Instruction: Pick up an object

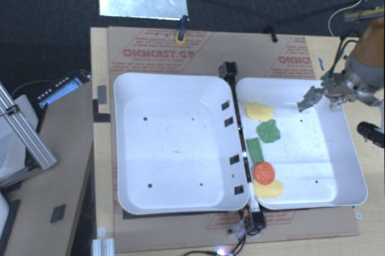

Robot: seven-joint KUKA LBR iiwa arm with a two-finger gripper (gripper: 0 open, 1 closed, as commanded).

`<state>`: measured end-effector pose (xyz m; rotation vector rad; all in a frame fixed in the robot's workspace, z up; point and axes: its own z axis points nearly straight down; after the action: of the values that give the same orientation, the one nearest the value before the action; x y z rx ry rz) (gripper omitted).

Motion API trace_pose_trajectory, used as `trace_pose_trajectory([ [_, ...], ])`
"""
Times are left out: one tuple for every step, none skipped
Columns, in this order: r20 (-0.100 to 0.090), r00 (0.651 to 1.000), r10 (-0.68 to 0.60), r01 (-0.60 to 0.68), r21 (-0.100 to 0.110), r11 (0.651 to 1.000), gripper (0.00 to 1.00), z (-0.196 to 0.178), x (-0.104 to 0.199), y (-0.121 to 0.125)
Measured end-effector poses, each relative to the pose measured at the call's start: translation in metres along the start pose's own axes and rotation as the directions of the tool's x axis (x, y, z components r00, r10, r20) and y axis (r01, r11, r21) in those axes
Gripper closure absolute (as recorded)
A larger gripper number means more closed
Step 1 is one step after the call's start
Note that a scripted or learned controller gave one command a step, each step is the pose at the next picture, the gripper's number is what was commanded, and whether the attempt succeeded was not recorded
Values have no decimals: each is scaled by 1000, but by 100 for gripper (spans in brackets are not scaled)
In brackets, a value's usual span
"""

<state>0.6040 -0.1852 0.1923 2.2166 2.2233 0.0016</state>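
Objects: 2 yellow (259, 111), 2 green (268, 131), 1 red-orange (264, 173), clustered along right bin's (337, 146) left wall.
Gripper (308, 101): above right bin's rear, nothing held; finger state indeterminable.
Left bin (174, 140): adjacent.

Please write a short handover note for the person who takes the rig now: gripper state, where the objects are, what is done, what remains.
Gripper: over the right white bin's upper part, nothing seen between its fingers.
Objects, along that bin's left side: pale yellow lump, green crumpled piece, green flat strip, red-orange round ball, yellow lump.
Done: no pick yet.
Left: grasp one object and lift it.
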Motion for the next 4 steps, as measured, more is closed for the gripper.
trace_pose_trajectory([
  [0,1000,-3,3,-4,1000,100,-12,0,1],
  [7,1000,-3,3,-20,1000,100,-203,-11,29],
  [6,1000,-3,3,-15,1000,100,-324,-22,24],
  [-1,1000,-2,2,0,1000,100,-315,-4,-7],
])
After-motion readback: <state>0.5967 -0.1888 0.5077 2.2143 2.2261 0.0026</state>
